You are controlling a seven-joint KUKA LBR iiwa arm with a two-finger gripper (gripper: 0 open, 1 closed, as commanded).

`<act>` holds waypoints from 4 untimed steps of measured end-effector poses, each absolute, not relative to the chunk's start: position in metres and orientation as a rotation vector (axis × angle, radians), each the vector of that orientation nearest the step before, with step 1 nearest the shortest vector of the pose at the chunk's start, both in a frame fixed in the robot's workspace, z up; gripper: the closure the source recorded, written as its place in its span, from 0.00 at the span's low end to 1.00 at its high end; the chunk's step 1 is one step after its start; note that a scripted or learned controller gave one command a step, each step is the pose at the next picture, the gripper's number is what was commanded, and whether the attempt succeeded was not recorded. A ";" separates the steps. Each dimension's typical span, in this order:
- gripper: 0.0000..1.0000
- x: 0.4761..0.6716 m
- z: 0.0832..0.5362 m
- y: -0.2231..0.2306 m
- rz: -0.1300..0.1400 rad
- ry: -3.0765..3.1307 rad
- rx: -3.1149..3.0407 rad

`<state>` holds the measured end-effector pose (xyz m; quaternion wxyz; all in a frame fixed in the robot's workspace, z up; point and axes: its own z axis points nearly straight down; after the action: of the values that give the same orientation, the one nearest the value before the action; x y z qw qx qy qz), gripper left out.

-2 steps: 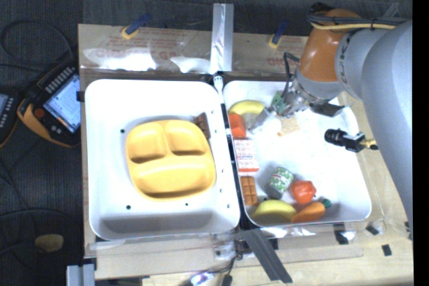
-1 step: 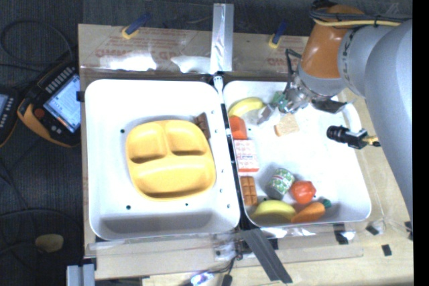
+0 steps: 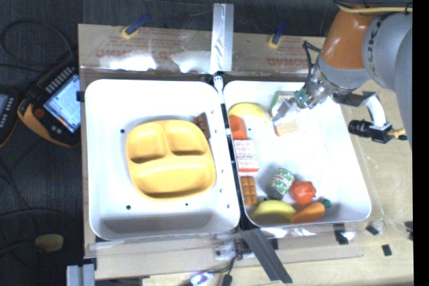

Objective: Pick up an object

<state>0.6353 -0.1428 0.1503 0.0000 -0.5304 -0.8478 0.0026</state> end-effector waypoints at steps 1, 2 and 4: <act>1.00 0.617 0.223 -0.090 0.004 -2.806 -1.411; 1.00 0.635 0.269 -0.052 0.006 -2.596 -1.768; 1.00 0.501 0.251 -0.059 0.002 -2.903 -1.192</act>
<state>0.5010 -0.0585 0.2508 0.0014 -0.3799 -0.9250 0.0006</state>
